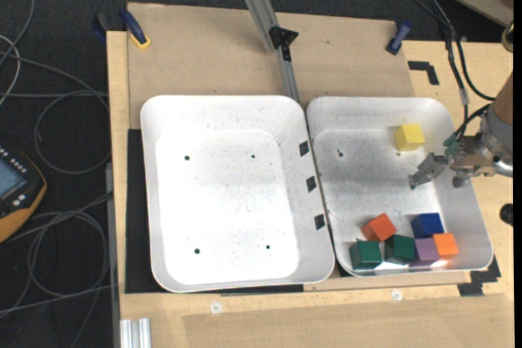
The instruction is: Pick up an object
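My gripper (440,174) hangs over the right side of the right bin (351,134), near its right wall. Its two fingers (424,172) are spread apart and nothing is between them, so I am grasping nothing. One finger points to the left and down, the other one points downward near the bin wall.

The yellow block (409,135) lies alone in the upper part of this bin, up and to the left of my gripper, and it is apart from my fingers. The other blocks are gathered in the lower right corner: a red-orange block (379,226), a blue block (426,224), an orange block (445,244), a purple block (426,249), a dark green block (401,246) and a green block (366,254). They lie close together, several of them touching, below my gripper.

The left bin (224,114) stands just beside the right bin, and small black clips (310,183) are along the joint between them. A grey metal bar (259,0) goes up slantwise from the upper end of this joint. Blue clamps (134,28) hold the brown board behind the bins. Black cables (49,118) lie on the dark floor at the left, close to an orange-and-black device (16,191).

I cannot read any writing or brand on these things.
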You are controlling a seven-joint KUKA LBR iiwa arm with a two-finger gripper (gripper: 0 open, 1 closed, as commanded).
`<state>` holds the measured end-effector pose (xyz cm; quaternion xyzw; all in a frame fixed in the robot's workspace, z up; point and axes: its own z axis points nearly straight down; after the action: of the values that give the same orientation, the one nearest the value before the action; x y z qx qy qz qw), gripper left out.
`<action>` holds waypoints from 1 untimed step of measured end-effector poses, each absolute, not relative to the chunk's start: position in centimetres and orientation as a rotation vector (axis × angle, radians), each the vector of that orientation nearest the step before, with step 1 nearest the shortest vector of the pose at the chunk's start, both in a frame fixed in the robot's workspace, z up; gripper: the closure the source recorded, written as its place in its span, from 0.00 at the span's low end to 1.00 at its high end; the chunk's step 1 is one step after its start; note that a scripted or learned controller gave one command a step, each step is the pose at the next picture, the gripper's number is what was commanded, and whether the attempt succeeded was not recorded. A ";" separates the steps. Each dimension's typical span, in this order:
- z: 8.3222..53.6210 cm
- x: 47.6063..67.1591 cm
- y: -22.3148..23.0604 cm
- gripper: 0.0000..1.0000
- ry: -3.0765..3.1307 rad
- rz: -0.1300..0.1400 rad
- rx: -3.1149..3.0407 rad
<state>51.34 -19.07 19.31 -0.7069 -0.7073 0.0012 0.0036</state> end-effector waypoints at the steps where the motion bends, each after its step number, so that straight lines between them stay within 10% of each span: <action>1: 14.7 50.6 -19.3 0.00 -2.216 0.004 -2.218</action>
<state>50.57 -19.34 14.74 -0.7073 -0.7069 0.0013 0.0033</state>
